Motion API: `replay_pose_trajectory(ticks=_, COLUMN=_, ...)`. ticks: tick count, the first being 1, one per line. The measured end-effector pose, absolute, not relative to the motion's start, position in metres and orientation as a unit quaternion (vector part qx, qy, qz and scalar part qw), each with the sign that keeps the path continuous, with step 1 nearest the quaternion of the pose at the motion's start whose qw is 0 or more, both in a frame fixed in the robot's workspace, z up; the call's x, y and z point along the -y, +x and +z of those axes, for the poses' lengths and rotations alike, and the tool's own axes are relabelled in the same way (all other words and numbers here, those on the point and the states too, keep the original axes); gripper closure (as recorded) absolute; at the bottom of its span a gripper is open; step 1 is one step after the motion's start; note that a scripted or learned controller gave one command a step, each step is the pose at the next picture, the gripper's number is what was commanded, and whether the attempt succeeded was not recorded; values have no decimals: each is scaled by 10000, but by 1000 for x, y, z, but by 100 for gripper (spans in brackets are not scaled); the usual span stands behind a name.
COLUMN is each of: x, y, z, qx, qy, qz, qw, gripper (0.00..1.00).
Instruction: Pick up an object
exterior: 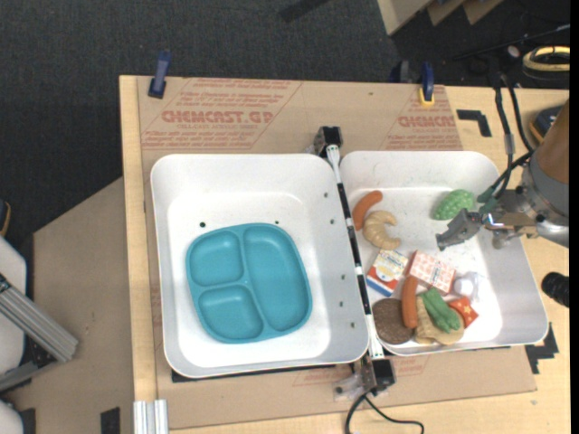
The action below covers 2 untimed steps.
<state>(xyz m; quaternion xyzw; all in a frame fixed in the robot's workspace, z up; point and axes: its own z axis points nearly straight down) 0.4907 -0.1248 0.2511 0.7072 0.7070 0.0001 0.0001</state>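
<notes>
Right now the gripper (463,227) hangs over the right bin (412,163), w/ the arm (550,174) coming in from the right edge. Its dark fingers (452,235) look spread apart and nothing sits between them. Just above-left of the fingers lies a green leafy item (450,203), close but not gripped. Further left in that bin: an orange sausage (365,208) touching a tan croissant (383,230). Below the gripper sits a red-and-white packet (432,270), a small carton (387,269), a 2nd sausage (410,300), a brown round patty (390,319) and a green pepper (440,308), all bunched together. Left bin (181,183) holds a teal divided plate (249,281).
</notes>
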Motion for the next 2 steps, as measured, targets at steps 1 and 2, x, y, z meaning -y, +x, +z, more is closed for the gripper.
replay_pose_trajectory(ticks=1, x=128, y=477, z=150, qx=-7064, qy=7078, qz=-28, qw=-50, gripper=0)
replay_pose_trajectory(ticks=2, x=102, y=481, z=87, qx=-7062, qy=7080, qz=10, qw=42, gripper=0)
